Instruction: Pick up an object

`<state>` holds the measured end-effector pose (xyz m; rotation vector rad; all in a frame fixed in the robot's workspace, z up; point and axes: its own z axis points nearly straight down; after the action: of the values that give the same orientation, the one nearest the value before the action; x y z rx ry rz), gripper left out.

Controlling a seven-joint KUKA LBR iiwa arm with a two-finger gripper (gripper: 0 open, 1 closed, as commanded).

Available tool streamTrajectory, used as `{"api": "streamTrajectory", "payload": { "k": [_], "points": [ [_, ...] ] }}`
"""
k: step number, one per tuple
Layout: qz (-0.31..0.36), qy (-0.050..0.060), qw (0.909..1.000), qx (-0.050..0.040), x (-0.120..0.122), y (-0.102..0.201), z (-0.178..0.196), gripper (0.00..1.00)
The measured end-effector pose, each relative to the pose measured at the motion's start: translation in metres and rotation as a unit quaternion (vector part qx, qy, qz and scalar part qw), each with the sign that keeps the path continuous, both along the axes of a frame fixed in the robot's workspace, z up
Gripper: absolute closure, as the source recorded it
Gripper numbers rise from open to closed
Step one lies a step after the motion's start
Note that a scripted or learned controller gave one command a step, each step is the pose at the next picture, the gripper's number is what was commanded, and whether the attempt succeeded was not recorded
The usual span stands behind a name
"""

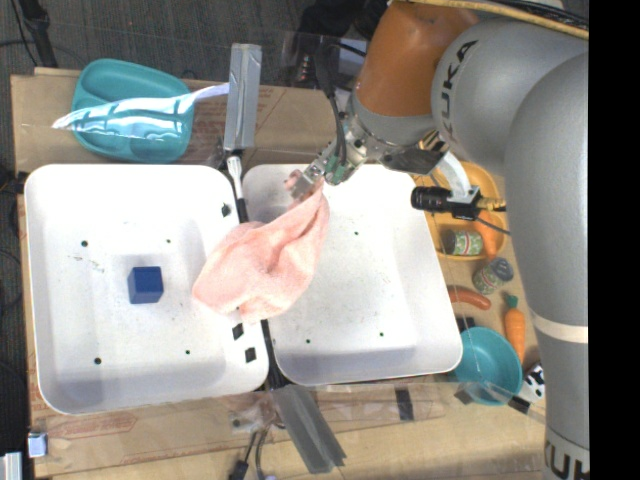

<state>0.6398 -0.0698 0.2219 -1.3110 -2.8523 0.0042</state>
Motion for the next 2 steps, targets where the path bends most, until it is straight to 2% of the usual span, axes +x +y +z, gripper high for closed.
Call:
{"api": "streamTrajectory", "payload": {
  "k": [1,2],
  "points": [
    [0.030,0.000,0.9996,0.0005,0.011,-0.006,-0.019,1.00],
    [0.040,-0.001,0.9992,0.0002,0.007,-0.027,-0.014,1.00]
  ]
}}
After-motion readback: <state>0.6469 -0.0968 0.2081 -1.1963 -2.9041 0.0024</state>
